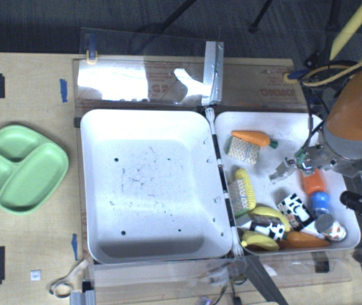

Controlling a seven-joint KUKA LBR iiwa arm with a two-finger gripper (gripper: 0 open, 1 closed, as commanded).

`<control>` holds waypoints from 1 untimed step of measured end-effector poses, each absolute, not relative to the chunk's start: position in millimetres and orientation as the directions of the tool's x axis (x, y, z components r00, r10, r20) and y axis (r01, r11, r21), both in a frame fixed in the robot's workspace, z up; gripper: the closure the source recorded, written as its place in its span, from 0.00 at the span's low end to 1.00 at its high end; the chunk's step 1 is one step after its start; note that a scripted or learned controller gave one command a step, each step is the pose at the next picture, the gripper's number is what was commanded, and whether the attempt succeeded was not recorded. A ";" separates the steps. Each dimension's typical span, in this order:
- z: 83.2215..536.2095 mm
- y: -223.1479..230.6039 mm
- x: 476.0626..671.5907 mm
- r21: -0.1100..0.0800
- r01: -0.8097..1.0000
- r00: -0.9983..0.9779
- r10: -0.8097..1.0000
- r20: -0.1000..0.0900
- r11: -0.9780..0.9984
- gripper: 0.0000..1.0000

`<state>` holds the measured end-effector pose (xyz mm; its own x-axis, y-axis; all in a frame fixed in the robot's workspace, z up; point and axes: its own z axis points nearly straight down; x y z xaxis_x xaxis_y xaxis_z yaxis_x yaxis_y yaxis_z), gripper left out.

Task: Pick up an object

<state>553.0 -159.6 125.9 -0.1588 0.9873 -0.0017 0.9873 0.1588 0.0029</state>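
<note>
Bench (28,100) of pale plywood is carrying two shallow white plastic bins side by side. Left bin (105,132), smooth, round-cornered, is showing faint scuffs on its floor. Right bin (263,122) is holding the pile of objects. Grey arm (352,116) with its orange band is reaching in from the right over the right bin. A green three-compartment plate (19,167), matte and rounded, is lying on the bench well left of the bins. The gripper (289,167) is hanging low over the right bin's middle, its metal tips pointing left; how far it is open cannot be told, and nothing is showing between its fingers. Objects are lying loose: an orange carrot (251,137) near the far wall, knobbly yellow corn (243,191), curved bananas (263,229), a black-and-white cow toy (293,208), an orange-and-blue bottle (316,191) just right of the gripper.
</note>
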 end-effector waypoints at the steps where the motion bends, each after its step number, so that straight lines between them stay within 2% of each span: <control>1: 90.2 -165.7 552.4 0.017 0.983 -0.183 0.983 0.010 0.183 0.00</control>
